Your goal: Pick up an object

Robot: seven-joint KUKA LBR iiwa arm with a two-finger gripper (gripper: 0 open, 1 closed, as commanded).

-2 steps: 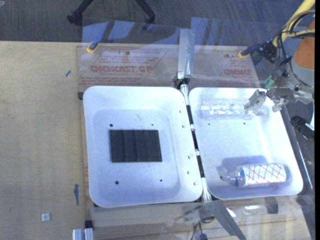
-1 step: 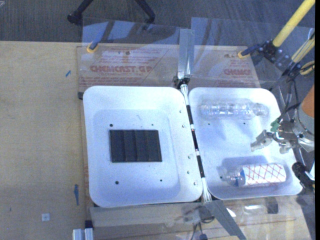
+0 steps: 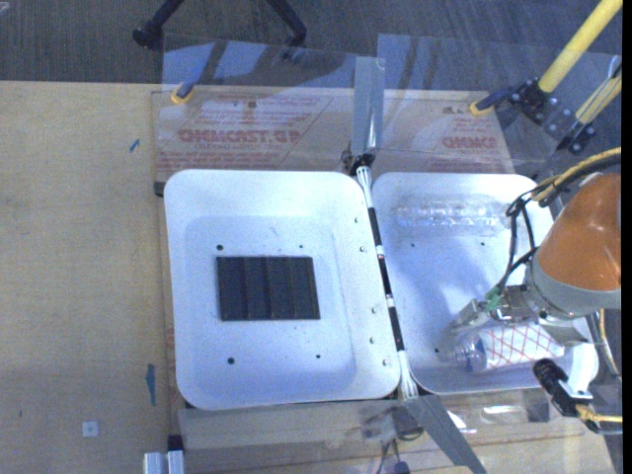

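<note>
The gripper (image 3: 481, 316) hangs low in the right bin (image 3: 434, 265) above a clear bottle (image 3: 472, 352); its grip cannot be told.

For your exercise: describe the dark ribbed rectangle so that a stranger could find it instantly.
Look at the left white bin. On its floor, near the middle, lies the dark ribbed rectangle. It is flat, nearly black and opaque, unlike the clear plastic things in the right bin.

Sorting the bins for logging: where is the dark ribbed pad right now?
The dark ribbed pad lies flat mid-floor in the left bin, apart from the gripper over the right bin.
</note>
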